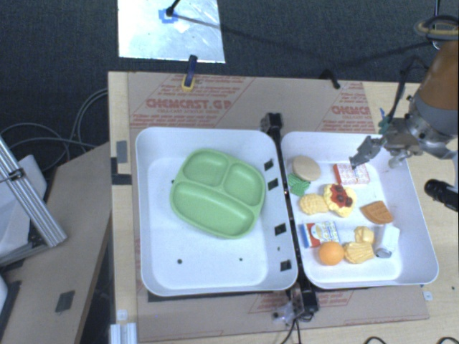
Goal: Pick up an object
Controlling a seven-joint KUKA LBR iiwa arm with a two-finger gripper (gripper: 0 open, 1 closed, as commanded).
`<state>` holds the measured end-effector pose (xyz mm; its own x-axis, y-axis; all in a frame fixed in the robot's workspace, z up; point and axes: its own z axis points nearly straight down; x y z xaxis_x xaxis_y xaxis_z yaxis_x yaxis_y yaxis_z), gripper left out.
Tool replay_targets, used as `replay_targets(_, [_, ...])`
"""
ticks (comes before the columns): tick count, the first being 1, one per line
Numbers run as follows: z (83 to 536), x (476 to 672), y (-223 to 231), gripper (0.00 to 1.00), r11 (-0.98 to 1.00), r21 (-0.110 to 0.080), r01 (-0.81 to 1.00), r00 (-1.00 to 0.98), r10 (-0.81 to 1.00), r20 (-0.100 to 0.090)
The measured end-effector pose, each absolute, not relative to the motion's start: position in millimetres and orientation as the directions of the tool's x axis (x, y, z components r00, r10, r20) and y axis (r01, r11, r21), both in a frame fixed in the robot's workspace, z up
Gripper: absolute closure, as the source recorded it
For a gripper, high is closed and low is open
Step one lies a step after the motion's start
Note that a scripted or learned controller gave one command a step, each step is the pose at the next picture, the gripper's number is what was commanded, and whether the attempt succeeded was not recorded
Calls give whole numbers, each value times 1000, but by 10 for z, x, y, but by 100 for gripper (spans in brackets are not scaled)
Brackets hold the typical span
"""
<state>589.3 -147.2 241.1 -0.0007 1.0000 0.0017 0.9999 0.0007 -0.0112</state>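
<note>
**Right bin loaded with toy food; gripper above its far right corner, nothing in it**

The candidates for picking lie in the right bin (423, 253). At its far left sits a beige round piece (307, 168) with a small green item (297, 186) just near of it. A red-and-white packet (351, 174) lies at the far centre. Mid-bin are a yellow waffle-like piece (313, 204), a yellow and red piece (339, 198) touching it on the right, and a brown wedge (376, 211) further right. Along the near side are a blue, red and white packet (322, 232), an orange ball (330, 253), a yellow crinkled piece (358, 252), a small yellow piece (364, 233) and a small grey can (386, 243) lying on its side.

The gripper (364, 153) hangs over the far right part of this bin, beside the red-and-white packet. Whether it touches the packet cannot be determined. Its fingers stand apart with nothing between them.

The left bin (158, 228) holds a green divided tray (217, 192), set at a slant. Both bins rest on a cardboard sheet (215, 102).
</note>
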Motion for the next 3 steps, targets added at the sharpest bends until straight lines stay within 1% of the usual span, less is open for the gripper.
replay_targets(1, [2485, 5917, -1470, 0, 3, 2, 1000, -3, 1000, -1])
replay_targets(3, [1261, 5962, -1397, 0, 1, -3, 1000, -1, 1000, 1])
